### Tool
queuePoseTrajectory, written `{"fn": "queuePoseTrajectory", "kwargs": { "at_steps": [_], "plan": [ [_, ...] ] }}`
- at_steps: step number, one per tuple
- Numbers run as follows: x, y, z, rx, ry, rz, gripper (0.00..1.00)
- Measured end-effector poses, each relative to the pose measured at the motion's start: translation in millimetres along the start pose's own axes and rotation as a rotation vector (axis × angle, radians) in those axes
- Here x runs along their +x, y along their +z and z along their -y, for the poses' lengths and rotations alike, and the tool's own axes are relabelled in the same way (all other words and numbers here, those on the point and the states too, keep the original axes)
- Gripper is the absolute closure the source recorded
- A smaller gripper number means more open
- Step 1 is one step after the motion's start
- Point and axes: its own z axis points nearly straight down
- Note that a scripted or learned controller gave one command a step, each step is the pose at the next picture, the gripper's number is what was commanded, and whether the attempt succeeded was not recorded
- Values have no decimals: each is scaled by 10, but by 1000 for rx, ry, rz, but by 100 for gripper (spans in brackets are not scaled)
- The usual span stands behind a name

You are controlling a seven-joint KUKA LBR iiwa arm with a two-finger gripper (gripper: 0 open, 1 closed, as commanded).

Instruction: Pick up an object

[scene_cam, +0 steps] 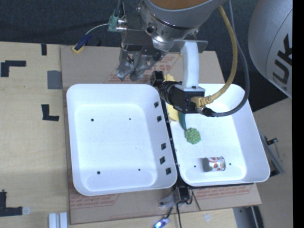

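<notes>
Two items lie in the right bin (247, 127): a green berry-like toy (193, 136) and a small can (214, 164). The pincer (133, 70) hangs above the left bin's (78, 127) far rim; whether it is open I cannot tell.

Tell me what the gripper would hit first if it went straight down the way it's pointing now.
Probably the cardboard sheet just beyond the left bin's far rim. The gripper hangs there, pointing down, not over either bin. Depth is hard to judge, so it might catch that rim instead.

Two bins side by side; in the right bin (247, 141), a broccoli piece (193, 136) behind a can (213, 164).
</notes>
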Motion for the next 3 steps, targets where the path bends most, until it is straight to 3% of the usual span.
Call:
{"fn": "queuePoseTrajectory", "kwargs": {
  "at_steps": [1, 2, 3],
  "plan": [
    [-19, 1851, 43, 29, 3, 16, 100],
    [-1, 310, 1, -2, 0, -1, 100],
    [-21, 2050, 45, 28, 3, 15, 100]
  ]
}}
